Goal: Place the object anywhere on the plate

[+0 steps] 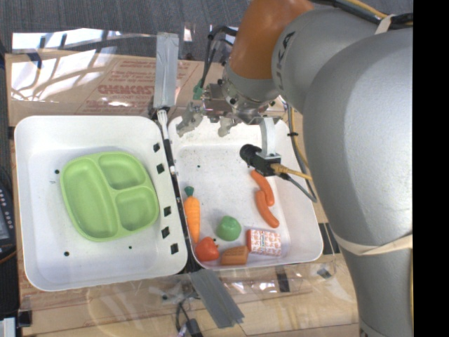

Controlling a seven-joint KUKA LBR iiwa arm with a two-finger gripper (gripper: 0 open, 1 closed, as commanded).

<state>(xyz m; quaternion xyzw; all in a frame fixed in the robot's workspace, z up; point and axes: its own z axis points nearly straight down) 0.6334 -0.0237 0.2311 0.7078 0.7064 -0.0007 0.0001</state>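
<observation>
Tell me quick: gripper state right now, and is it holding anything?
Gripper: open, holding nothing, above the far end of the right bin; the toy food lies at that bin's near end.

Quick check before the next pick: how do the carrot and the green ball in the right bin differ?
The carrot is long, orange and tapered, with a green top pointing toward the bin's far side; the green ball is round and plain green. The carrot lies along the bin's left wall, while the ball sits nearer the middle, above the brown piece. Both lie loose in the right bin, not on the plate.
</observation>
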